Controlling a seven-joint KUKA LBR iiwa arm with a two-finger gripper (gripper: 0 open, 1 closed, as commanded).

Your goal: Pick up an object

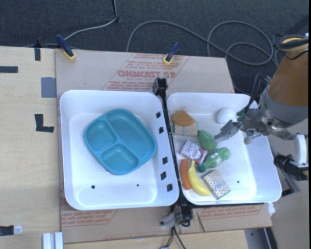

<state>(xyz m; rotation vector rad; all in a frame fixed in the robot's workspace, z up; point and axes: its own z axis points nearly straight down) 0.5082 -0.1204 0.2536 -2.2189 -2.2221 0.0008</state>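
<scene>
The gripper (237,129) hangs over the right bin (259,183), its fingers spread wide with nothing between them; the arm (290,87) above is cut off at the frame's right. The ball (225,115) lies just beside it. A heap holds sandwich (184,119), green bottle (215,157), pink packet (192,151), banana (197,181), half-hidden carrot (185,173) and box (216,183). The left bin (72,139) holds a blue tray (119,140).

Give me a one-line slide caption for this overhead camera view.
KUKA arm's gripper hovers over the right bin of toy food; a blue divided plate sits in the left bin.
</scene>
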